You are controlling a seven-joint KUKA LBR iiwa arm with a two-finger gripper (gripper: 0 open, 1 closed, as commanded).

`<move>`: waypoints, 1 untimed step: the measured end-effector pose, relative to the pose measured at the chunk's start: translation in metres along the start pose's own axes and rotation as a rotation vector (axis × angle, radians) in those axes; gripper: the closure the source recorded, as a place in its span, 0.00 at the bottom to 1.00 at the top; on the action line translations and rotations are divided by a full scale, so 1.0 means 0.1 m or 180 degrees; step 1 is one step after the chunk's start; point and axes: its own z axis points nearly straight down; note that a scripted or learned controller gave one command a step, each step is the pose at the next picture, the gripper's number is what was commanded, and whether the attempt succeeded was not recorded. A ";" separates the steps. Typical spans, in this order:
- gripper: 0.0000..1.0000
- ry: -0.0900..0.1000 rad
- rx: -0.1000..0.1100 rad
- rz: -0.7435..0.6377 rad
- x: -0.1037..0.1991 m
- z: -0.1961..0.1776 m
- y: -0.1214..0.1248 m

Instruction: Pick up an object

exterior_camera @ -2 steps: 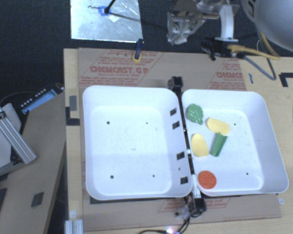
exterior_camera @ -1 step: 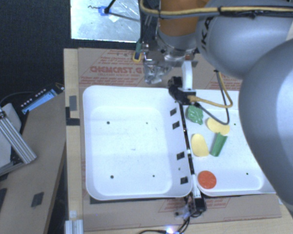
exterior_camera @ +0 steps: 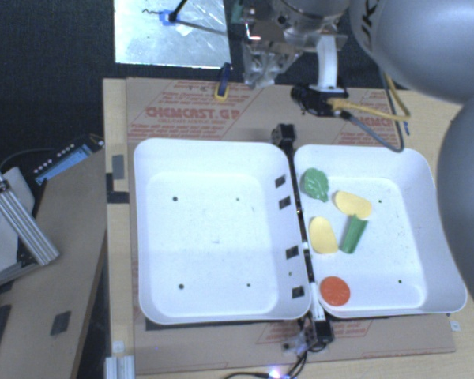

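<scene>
Nearest to me is the front of the counter (exterior_camera: 59, 290), with a cardboard sheet (exterior_camera: 182, 110) under both bins. In the right bin (exterior_camera: 403, 279), an orange disc (exterior_camera: 335, 291) lies in the front left corner, just beside the seam where the bins meet. Behind it is a pale yellow oval piece (exterior_camera: 323, 234), with a green cylinder (exterior_camera: 352, 234) just beside it on the right; I cannot tell whether they touch. Further back sits a second yellow piece (exterior_camera: 352, 204), at the cylinder's far end, and beyond that a green leafy piece (exterior_camera: 314, 184) close to the seam. All five crowd the left half of that bin, so each is hemmed in by its neighbours or by the bin wall. Black clips (exterior_camera: 284, 203) run along the seam, and the left bin (exterior_camera: 213, 243) lies alongside. Off to the left is a metal rail (exterior_camera: 20, 227).

Furthest back, the end effector (exterior_camera: 261, 68) hangs over the cardboard beyond the bins, well apart from the objects. I cannot tell whether it is spread or pressed together. A blue and yellow clamp (exterior_camera: 221, 85) sits just left of it, and a shiny sheet (exterior_camera: 170, 18) lies behind.
</scene>
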 end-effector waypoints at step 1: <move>1.00 0.0003 -0.0005 -0.0001 0.15 -1.16 0.01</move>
